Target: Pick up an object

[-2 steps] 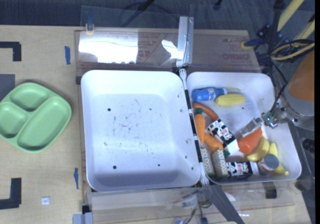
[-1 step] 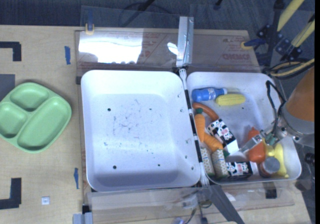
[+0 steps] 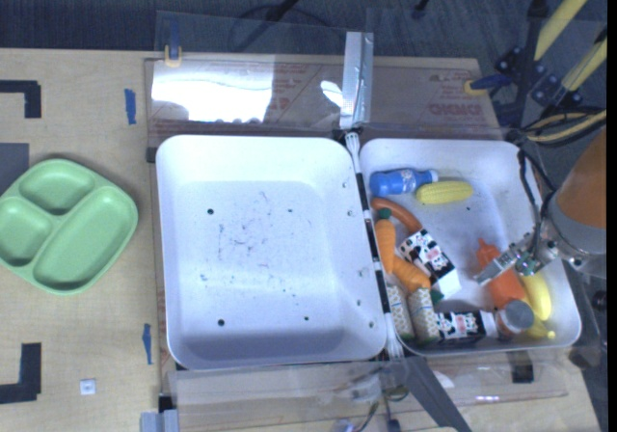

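**Reaching into right bin for a pick**

Hovering gripper [image 3: 509, 264] low over right bin [image 3: 501, 152], at 3 o'clock of bin centre, just beside orange toy [image 3: 488, 255] and banana [image 3: 540, 297]. Finger spread: cannot tell; nothing visibly held.

Taking orange toy as likely target, lying at 4 o'clock in bin, touching banana side. Long axis hard to read, seemingly running 10 to 4 o'clock. Banana pointing roughly 12 to 6.

Advising: closing across the short width, descending straight, avoiding bin wall and neighbouring cow-print carton [image 3: 430, 260]. Left bin [image 3: 193, 160] untouched
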### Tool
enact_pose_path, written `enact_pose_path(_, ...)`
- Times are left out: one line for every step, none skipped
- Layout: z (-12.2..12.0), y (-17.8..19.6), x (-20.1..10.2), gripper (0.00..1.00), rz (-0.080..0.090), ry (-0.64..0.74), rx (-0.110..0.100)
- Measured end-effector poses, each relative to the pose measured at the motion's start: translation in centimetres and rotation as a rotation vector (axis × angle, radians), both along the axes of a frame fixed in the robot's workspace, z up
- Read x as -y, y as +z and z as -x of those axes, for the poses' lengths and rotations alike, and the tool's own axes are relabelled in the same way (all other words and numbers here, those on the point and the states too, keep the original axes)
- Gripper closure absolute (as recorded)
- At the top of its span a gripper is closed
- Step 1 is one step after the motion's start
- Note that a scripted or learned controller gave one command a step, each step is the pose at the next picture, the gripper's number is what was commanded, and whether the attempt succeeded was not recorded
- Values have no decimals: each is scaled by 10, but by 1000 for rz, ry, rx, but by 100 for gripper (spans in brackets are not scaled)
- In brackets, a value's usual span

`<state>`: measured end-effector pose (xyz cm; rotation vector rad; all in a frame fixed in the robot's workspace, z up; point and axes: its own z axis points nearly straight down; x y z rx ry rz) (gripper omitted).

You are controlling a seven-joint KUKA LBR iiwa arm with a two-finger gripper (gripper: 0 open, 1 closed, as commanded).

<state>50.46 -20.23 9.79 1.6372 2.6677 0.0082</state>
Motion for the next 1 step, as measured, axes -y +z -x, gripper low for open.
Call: enact_pose_path(-89,84,-40,100,-2,-269,-9)
